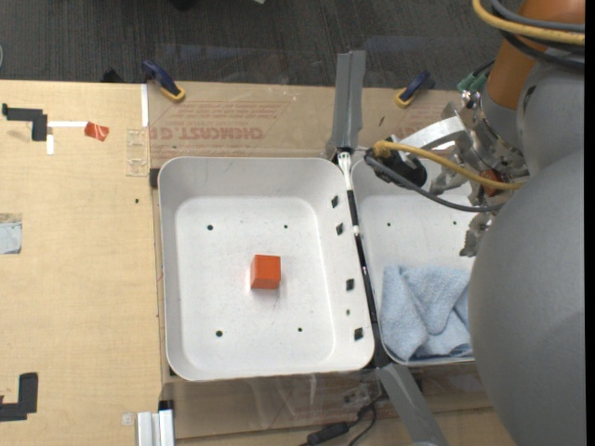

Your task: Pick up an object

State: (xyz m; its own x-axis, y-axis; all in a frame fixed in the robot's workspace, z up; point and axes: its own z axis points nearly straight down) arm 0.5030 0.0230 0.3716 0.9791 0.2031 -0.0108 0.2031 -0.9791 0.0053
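A small orange-red cube point(266, 272) lies near the middle of the left white bin point(186, 249), on its own. A crumpled light blue cloth point(428, 312) fills the front part of the right bin point(400, 226). The grey arm point(535, 277) with its orange band comes in from the right and covers much of the right bin. My gripper point(469, 235) hangs over the back right of that bin, just above the cloth's far edge and largely hidden by the arm and cables. It is far from the cube.
A black fitting with a yellow cable point(402, 168) sticks out from the wrist over the right bin's back edge. A grey divider post point(349, 100) stands between the bins at the back. Clamps point(165, 82) hold the cardboard behind them.
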